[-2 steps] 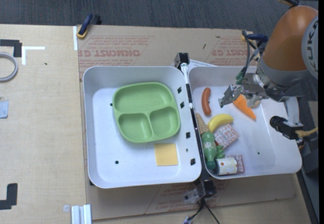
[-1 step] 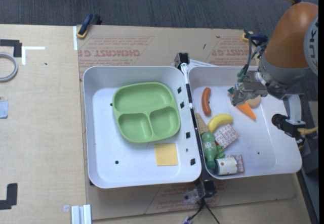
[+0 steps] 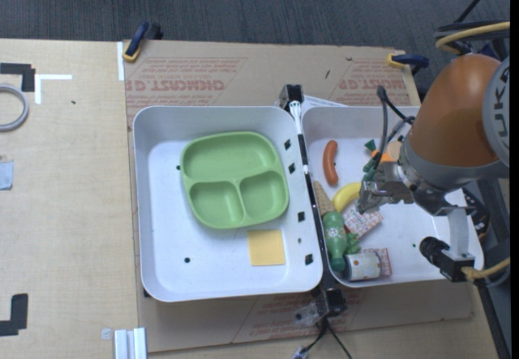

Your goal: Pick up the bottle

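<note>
Your end effector (image 3: 371, 197) hangs in the right bin (image 3: 422, 267); I cannot tell its opening or any hold; the green bottle (image 3: 334, 232) lies just lower-left by the divider, long axis roughly along it.

Bench (image 3: 65, 211) under two white bins (image 3: 154, 211)

Two bins (image 3: 146, 211), one bottle (image 3: 334, 233)
</note>
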### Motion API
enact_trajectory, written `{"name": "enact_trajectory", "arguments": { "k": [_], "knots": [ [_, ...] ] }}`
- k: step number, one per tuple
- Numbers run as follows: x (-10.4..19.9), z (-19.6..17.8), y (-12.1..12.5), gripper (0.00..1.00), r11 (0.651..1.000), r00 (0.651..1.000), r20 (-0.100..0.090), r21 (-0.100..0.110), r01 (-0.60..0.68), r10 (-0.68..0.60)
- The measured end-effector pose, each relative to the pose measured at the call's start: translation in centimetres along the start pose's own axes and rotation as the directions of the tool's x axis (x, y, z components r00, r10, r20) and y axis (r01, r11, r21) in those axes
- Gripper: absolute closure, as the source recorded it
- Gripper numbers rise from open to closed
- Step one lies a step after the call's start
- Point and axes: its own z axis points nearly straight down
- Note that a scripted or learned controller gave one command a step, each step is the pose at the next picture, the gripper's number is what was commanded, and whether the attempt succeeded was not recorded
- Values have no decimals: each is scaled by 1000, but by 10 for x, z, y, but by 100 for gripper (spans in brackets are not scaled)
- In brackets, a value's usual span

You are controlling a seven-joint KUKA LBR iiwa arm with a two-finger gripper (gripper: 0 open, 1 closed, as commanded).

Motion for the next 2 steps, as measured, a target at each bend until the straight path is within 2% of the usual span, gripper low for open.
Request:
{"name": "enact_trajectory", "arguments": {
  "k": [1,2],
  "knots": [
    [74,-17,-5,100,990,990,1,-2,140,-140],
    [168,-21,-9,100,994,994,1,0,112,-112]
  ]
}}
